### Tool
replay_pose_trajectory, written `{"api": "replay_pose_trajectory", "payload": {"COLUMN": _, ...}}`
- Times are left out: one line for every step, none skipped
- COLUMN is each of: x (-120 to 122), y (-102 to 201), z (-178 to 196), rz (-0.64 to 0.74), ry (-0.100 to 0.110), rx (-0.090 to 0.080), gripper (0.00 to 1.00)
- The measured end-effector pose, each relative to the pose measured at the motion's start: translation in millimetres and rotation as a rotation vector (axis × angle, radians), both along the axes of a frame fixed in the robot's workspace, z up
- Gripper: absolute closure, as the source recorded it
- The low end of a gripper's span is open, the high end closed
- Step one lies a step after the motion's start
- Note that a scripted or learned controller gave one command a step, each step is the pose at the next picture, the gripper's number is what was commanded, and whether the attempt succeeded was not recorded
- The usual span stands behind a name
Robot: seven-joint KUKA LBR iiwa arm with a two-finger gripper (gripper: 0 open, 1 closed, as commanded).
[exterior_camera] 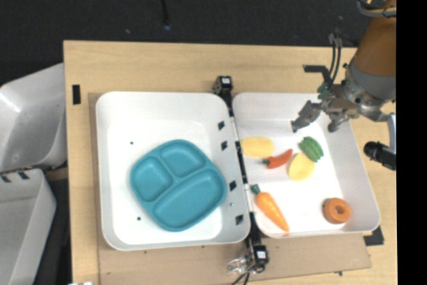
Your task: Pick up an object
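Camera view from above: my gripper [319,117] hangs over the upper part of the right bin [353,193], its dark fingers spread apart with nothing between them. My arm [375,57] comes in from the right, the orange band above the grey wrist.

The right bin holds the toy food. A yellow lemon-like piece [257,146] lies near the bin's left wall. Just right of it is a small red chili [280,159], and touching that a yellow piece [301,167] with a green piece [311,148] against its upper side. The green piece is the thing nearest my gripper, just below it. An orange carrot [271,209] lies slantwise in the lower left corner, and an orange ring-shaped piece [337,210] sits near the lower right corner, well apart from the rest.

The left bin [113,223] carries a blue divided plate [177,184], lying flat. Both bins rest side by side on the wooden table [147,67].
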State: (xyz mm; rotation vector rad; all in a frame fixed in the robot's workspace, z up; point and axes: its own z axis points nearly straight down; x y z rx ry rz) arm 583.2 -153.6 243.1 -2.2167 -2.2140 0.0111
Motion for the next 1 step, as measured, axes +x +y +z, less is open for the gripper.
{"api": "replay_pose_trajectory", "payload": {"x": 2.4, "y": 0.2, "z": 6.8, "rz": 0.002, "ry": -0.012, "rx": -0.001, "gripper": 0.00}}
